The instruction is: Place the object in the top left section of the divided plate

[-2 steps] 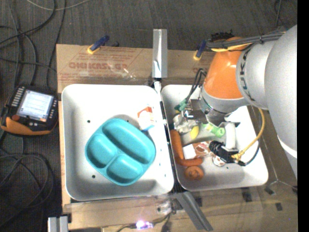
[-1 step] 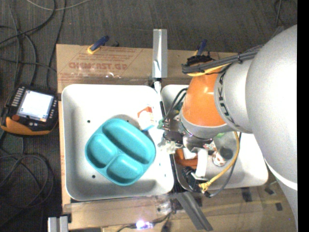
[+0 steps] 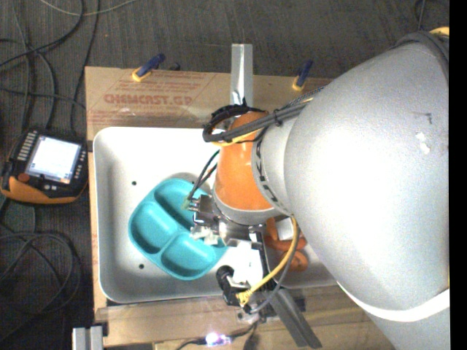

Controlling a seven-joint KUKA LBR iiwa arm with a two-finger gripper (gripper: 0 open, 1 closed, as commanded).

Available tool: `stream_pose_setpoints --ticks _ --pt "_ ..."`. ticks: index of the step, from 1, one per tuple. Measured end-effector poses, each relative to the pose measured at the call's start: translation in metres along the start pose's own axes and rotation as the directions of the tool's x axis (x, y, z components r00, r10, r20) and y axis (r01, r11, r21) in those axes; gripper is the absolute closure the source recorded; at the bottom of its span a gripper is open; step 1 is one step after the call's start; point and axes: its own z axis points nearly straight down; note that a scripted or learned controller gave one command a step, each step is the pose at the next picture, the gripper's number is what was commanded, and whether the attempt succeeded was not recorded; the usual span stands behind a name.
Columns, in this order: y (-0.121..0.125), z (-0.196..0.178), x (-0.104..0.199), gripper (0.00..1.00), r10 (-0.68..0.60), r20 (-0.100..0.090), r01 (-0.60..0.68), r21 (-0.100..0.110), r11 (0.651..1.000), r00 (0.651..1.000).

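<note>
Currently, the teal divided plate (image 3: 164, 228) is being shown lying in the left white bin (image 3: 117, 195), its right edge being covered by the grey arm (image 3: 357, 188) with the orange band (image 3: 237, 173). An orange object (image 3: 281, 233) is being partly hidden under the wrist, right of the plate. A pendant (image 3: 47, 165) is lying left of the bench.

The divided plate (image 3: 164, 228) lay in the left bin (image 3: 117, 195), toward its right side. The arm (image 3: 350, 188) reached in from the right, its wrist over the plate's right edge. A handheld pendant (image 3: 45, 165) lay left of the bench (image 3: 117, 97), on the floor.
</note>
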Motion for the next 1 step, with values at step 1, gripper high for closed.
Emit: stream_pose_setpoints --ticks 1 --pt "-0.0104 -0.0769 0.0485 1.0 -0.274 0.001 0.274 -0.003 0.962 0.962"
